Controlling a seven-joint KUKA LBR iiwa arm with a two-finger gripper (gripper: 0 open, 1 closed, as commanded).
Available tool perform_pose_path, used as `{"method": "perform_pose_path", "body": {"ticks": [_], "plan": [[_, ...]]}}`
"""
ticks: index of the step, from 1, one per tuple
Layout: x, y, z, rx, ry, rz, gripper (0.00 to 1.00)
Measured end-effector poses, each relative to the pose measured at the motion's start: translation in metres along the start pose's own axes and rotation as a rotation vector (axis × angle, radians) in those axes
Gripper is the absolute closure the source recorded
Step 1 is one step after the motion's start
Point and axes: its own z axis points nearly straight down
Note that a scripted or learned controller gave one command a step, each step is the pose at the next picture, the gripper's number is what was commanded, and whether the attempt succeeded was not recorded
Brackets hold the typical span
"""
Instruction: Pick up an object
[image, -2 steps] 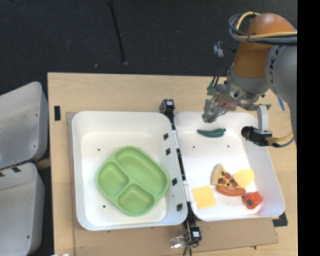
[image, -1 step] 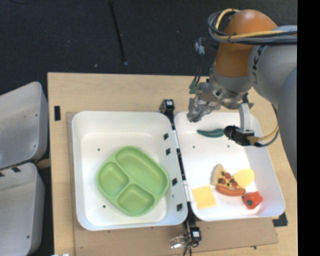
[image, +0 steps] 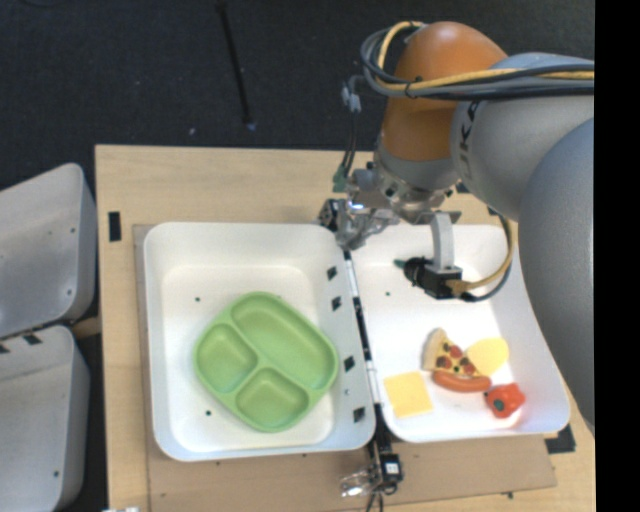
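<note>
The left bin (image: 160, 300) holds a green divided plate (image: 265, 360), lying flat toward its near side and well apart from the arm. It is broad and shallow, so a two-finger grasp would likely slip off its rim.

At the far end of the divider between the bins hangs the gripper (image: 350, 228), under the orange-banded wrist; whether the fingers are open or closed cannot be told from this angle, and nothing shows between them. Sitting so close to the bin walls, a straight descent here risks striking the divider rather than reaching any object.

The right bin (image: 545, 350) carries the likely targets, clustered at its near end: a yellow square (image: 408, 394), a pizza slice (image: 445, 352), a sausage (image: 461, 381), a yellow piece (image: 489, 352) and a red piece (image: 506, 400). They touch or overlap, so the fingers may nudge neighbours or close on two at once.
</note>
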Motion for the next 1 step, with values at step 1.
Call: {"method": "perform_pose_path", "body": {"ticks": [1], "plan": [[0.0485,-0.0016,-0.0028,-0.002,-0.001,0.0,1.0]]}}
